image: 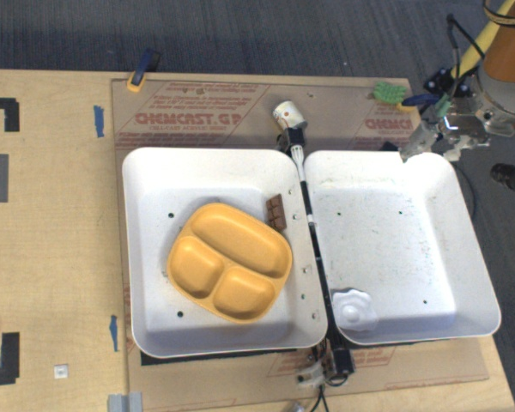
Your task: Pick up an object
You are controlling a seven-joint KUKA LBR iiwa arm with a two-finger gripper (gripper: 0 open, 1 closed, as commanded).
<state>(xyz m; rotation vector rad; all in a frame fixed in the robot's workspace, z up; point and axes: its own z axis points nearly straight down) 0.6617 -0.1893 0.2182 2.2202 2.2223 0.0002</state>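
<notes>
I see a mustard-yellow divided tray point(230, 261) in the left white bin point(150, 230), a small brown block point(275, 212) beside it. The right white bin point(446, 230) looks finely speckled and holds a white piece point(354, 307). The surface point(43, 230) is pale tan.

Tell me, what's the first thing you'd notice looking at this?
The big yellow divided tray lying in the left bin jumps out first. Next, a small white object sits near the front edge of the right bin, and the gripper hangs over that bin's far right corner.
</notes>
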